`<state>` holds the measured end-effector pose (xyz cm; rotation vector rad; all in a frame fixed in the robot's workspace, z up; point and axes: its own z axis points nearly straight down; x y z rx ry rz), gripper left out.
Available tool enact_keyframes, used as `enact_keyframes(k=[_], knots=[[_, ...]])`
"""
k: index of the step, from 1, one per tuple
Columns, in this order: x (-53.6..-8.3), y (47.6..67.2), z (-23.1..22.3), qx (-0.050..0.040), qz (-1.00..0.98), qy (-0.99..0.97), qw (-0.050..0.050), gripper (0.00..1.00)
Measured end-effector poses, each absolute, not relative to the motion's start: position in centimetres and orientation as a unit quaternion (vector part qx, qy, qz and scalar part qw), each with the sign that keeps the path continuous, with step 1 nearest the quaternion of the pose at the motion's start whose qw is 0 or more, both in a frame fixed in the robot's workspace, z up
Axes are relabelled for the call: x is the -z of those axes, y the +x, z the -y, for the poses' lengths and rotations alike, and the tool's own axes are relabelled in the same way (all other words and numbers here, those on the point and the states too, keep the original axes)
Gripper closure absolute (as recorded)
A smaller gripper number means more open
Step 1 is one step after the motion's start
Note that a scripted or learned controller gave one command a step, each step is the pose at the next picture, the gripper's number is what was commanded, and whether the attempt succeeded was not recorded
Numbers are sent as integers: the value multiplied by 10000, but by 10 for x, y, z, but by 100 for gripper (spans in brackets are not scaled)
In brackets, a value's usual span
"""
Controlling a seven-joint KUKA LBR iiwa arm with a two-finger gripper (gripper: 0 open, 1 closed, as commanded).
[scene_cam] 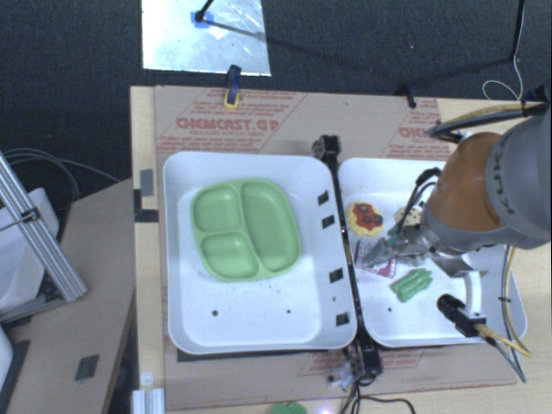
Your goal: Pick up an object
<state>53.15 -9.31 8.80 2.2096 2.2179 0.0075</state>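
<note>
In the right bin (379, 326) my gripper (377, 253) reaches down from the right, its metal fingers low over a small pink and grey object (385, 269) at the bin's left side. A round red and yellow toy (366, 218) lies just above the gripper. A green ridged object (410, 284) rests just right of and below the fingers. The arm's orange band (461, 192) and grey wrist cover the bin's right part. Nothing can be seen held between the fingers.
The left bin (181, 317) holds a light green divided tray (246, 229). A black divider with clips (338, 231) runs between the bins. Cables (496, 330) trail along the right bin's lower right corner. Brown cardboard (285, 119) lies under both bins.
</note>
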Motion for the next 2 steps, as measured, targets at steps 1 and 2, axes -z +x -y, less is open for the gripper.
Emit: enact_keyframes(k=[1, 2], knots=[[-88, 570, 91, -20, -7089, 7053, 32, 0], [-88, 569, 91, -24, -7075, 7067, 35, 0]])
